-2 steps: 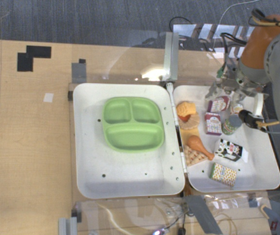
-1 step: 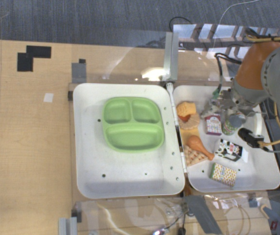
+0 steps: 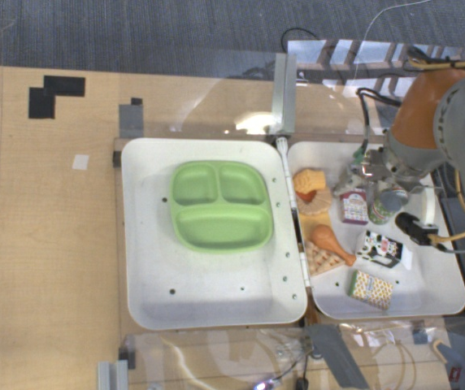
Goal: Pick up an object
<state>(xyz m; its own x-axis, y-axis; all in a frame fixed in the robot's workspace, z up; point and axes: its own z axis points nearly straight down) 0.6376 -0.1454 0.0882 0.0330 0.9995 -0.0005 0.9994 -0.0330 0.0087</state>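
Observation:
The right bin point(image 3: 448, 299) holds several small items. An orange wedge point(image 3: 310, 183) lies at its left, with a tan drumstick point(image 3: 330, 240) and a waffle piece point(image 3: 322, 260) below it. A small pink carton point(image 3: 353, 207) and a green can point(image 3: 379, 210) stand mid-bin. A black-and-white box point(image 3: 380, 249) and a patterned box point(image 3: 371, 288) lie nearer the front. My gripper point(image 3: 369, 175) hangs low over the bin's back middle, just above the pink carton and the can. Its own body hides its tips.
The left bin point(image 3: 147, 283) bears a green divided plate point(image 3: 220, 205). A metal divider rail point(image 3: 293, 218) runs between the bins. The grey arm with its orange band point(image 3: 428, 104) and black cables point(image 3: 428, 232) covers the right bin's back right corner.

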